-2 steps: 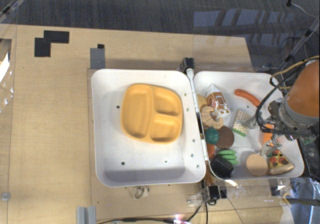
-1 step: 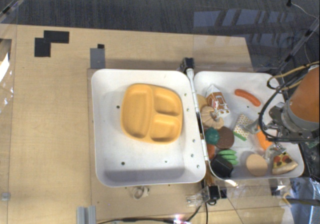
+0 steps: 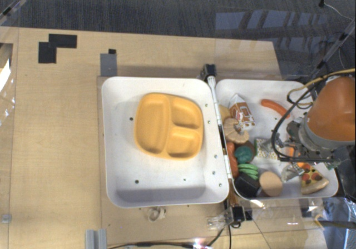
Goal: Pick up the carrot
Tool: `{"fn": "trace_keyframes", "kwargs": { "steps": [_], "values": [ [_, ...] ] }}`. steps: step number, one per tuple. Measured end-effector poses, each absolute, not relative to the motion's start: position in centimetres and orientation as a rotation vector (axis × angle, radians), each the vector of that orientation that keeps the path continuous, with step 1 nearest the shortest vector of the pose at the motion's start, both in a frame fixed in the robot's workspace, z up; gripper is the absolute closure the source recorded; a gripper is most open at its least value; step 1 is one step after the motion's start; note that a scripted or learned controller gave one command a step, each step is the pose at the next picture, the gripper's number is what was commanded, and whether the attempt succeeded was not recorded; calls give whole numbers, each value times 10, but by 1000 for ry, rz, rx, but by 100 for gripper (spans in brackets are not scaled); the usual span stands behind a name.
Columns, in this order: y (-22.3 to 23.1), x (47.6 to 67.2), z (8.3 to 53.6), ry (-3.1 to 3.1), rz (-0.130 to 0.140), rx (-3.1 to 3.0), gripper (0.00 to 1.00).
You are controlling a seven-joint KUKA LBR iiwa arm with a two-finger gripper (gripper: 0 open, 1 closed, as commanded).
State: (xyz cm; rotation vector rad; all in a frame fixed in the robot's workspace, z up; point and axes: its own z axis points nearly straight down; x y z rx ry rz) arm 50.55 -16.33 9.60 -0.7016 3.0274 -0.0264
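Carrot (image 3: 274, 106) lies in the right bin (image 3: 278, 85) among toy food; left bin (image 3: 119, 131) holds a yellow divided tray (image 3: 168, 125); gripper (image 3: 293, 173) grip unclear.

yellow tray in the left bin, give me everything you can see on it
The yellow tray is a rounded-square divided plate, mustard yellow, with a matte plastic look. It has three compartments: one long one along its left side and two smaller ones on the right, one above the other. All three look bare. It lies flat, right side up, turned slightly clockwise, on the floor of the left bin, somewhat above centre. It touches only the bin floor and stays clear of the walls.
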Motion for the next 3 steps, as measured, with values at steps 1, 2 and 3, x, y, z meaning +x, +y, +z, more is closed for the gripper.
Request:
{"fn": "trace_keyframes", "kwargs": {
  "steps": [1, 2, 3],
  "values": [
    [-187, 510, 95, 3066, -11, -532, 0],
    [-177, 505, 96, 3072, -25, -467, 0],
    [-191, 555, 94, 3115, -7, -27, 0]
  ]
}}
